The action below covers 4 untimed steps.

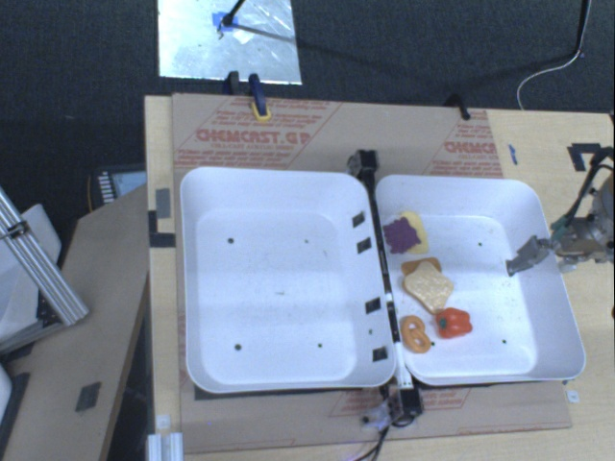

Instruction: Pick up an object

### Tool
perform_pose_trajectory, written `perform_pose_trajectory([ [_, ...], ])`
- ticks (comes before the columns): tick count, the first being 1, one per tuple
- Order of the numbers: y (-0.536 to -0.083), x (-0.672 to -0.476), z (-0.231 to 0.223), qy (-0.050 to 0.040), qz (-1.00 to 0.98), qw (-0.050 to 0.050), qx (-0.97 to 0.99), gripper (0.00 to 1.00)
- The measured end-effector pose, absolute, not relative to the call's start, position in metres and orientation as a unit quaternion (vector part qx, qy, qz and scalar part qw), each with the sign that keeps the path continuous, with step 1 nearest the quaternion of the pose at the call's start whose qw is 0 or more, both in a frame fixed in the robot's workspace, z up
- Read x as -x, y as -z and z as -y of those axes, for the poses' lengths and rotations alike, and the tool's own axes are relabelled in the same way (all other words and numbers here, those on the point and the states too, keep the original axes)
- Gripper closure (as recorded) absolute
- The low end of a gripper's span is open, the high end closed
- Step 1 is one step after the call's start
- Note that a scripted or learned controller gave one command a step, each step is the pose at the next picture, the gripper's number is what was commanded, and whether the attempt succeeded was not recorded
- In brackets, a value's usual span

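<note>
Gripper (527, 255) seen over right bin (538, 349), right side; finger state could not be told. Four items counted by the divider: purple-yellow piece (405, 231), toast (429, 285), red pepper (454, 323), pretzel (414, 333).

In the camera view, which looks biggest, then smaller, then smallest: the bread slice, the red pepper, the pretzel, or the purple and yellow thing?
1. Bread slice
2. Purple and yellow toy, nearly the bread's size, so that order is unsure
3. Red pepper
4. Pretzel, close to the pepper

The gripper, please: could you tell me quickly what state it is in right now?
Gripper: over the right bin, apart from the toy food; open or shut cannot be told.
</note>
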State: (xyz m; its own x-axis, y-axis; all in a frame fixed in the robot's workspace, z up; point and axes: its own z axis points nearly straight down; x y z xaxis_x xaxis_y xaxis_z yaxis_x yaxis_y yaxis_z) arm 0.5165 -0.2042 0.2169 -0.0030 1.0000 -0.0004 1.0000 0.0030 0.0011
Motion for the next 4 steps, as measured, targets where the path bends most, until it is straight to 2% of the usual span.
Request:
perform_pose_trajectory([
  [1,-0.228,-0.518,0.204,-0.0011,-0.709,0.002,-0.705,1.0],
  [2,-0.342,-0.487,0.208,-0.0031,-0.709,0.007,-0.706,1.0],
  [3,-0.505,-0.487,0.207,-0.0046,-0.709,0.011,-0.705,1.0],
  [4,-0.538,-0.487,0.206,-0.0015,-0.709,0.004,-0.705,1.0],
])
